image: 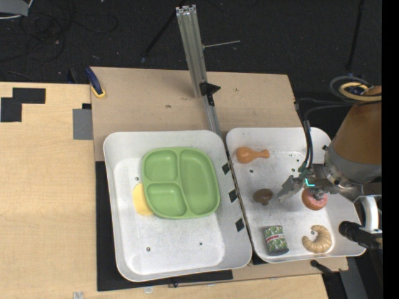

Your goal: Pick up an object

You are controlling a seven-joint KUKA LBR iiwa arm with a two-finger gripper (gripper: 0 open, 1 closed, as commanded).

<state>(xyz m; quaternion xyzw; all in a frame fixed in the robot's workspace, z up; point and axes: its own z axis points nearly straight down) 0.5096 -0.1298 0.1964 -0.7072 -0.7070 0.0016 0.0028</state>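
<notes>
The right bin (274, 131) holds several small objects. An orange drumstick-shaped toy (251, 155) lies near the bin's far left corner. A brown lump (262, 196) sits mid-bin, and a green can (274, 239) lies at the front. A tan croissant (318, 238) rests at the front right. A red and pink round piece (315, 200) sits at mid right. My gripper (303, 189) hangs low over the bin between the brown lump and the red piece, touching or just above the red piece's upper left edge. Part of the red piece is hidden by the wrist.
The left bin (112, 148) carries a green divided plate (181, 182) with a yellow item (141, 199) poking out under its left edge. An upright aluminium post (192, 48) stands behind the bins. The arm's bulky body (358, 142) overhangs the right bin's right side.
</notes>
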